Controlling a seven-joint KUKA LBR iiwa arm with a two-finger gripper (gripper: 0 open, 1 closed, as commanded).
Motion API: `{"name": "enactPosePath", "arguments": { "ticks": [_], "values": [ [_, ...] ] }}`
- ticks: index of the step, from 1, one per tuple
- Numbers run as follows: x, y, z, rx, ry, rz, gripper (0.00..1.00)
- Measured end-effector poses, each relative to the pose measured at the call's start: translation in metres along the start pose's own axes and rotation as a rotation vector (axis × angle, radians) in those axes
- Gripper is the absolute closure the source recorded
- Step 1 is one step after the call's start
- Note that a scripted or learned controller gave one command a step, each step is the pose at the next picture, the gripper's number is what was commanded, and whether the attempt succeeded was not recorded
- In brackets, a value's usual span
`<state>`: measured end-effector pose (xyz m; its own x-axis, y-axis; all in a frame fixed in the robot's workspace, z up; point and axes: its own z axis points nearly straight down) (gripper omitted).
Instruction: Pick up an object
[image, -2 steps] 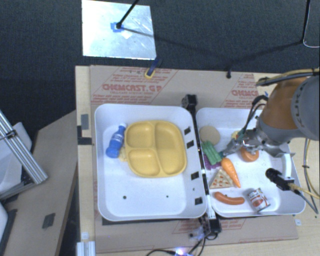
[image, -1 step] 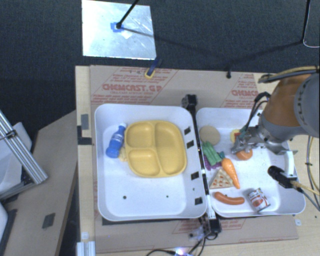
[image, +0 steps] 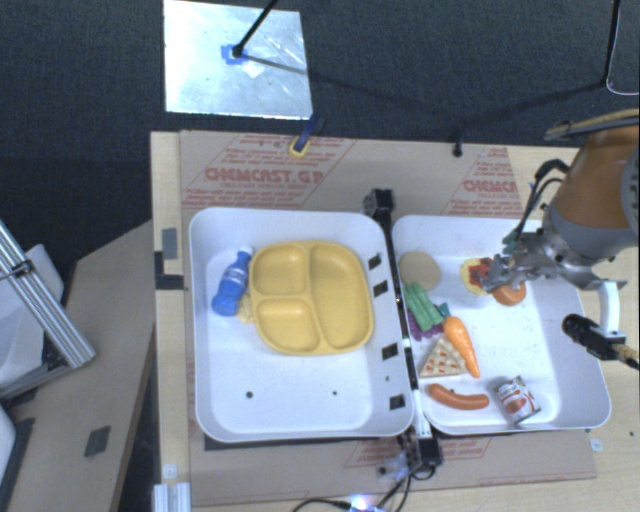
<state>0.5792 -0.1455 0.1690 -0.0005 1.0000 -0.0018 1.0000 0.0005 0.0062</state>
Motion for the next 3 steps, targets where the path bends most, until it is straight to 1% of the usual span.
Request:
{"name": "enactPosePath", "arguments": {
  "ticks": [1,2,3],
  "values": [
    [0.0,0.002,-0.054,-0.001,0.0,-0.003,1.0],
    [0.045,0.012,-0.063,0.003,0.003,-0.009,1.0],
    [0.082,0.021,-0.047,0.005,0.002,-0.007,1.0]
  ]
}}
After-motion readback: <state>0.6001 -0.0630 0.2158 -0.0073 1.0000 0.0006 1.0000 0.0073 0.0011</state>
